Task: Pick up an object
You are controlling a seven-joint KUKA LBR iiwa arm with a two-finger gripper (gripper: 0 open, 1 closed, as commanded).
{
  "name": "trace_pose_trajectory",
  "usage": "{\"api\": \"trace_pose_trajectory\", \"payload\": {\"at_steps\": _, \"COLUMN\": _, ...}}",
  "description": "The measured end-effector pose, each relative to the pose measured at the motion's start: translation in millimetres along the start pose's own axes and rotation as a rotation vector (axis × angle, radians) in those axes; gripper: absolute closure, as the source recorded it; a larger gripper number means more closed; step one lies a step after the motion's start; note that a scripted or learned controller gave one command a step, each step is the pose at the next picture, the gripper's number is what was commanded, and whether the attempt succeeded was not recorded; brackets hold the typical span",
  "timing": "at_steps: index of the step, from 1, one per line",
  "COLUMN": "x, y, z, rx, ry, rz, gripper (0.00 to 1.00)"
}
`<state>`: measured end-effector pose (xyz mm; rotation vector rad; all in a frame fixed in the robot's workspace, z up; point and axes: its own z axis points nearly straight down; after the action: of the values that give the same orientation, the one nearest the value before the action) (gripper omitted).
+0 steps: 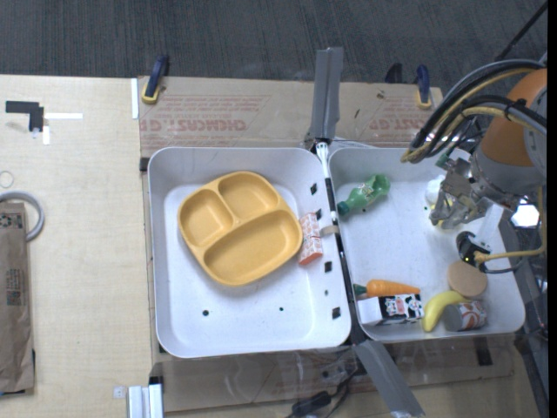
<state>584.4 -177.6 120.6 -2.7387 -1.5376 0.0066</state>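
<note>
near edge, right bin: small black-and-white printed carton (392, 308) at the near-left corner of the right shallow white bin (396, 242); curved yellow banana (438, 310) just beside it to the right, touching a small grey-and-red can (466, 317) (the can looks to be on its side, hard to be sure)
just behind those: orange carrot with green tip (393, 287) lying along the carton's far side, touching or nearly so; flat round tan disc (467, 279) just behind the can
mid, left bin: yellow three-compartment plastic plate (241, 227) flat on the floor of the left shallow white bin (244, 320), turned at a slant; small orange-and-white packet (311, 239) just beside the plate's right rim, near the wall between the bins
mid, right bin: gripper (449, 209) over the right part of the right bin, behind the tan disc and well apart from the carton group
jaws: cannot tell whether released or clenched (seen from above, tips hidden by the wrist)
far, right bin: crumpled green soft toy-like thing (364, 195) near the far-left corner, left of the gripper and apart from it
task things: all lying in the two bins as listed
arm: grey arm with orange band (522, 124) coming in from the right
bench, left: brown paper bag (13, 294) flat on the pale bench (78, 190), well apart from the bins
far bench: brown cardboard sheet with red print (226, 116) under the bins' far side, a blue clamp (157, 77) at its left far corner
</note>
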Motion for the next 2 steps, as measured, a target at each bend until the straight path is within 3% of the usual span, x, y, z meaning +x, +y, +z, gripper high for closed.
{"api": "trace_pose_trajectory", "payload": {"at_steps": 1, "x": 0, "y": 0, "z": 0, "rx": 0.0, "ry": 0.0, "rz": 0.0, "gripper": 0.0}}
{"api": "trace_pose_trajectory", "payload": {"at_steps": 2, "x": -9, "y": -63, "z": -13, "rx": 0.0, "ry": 0.001, "rz": -0.126, "gripper": 0.0}}
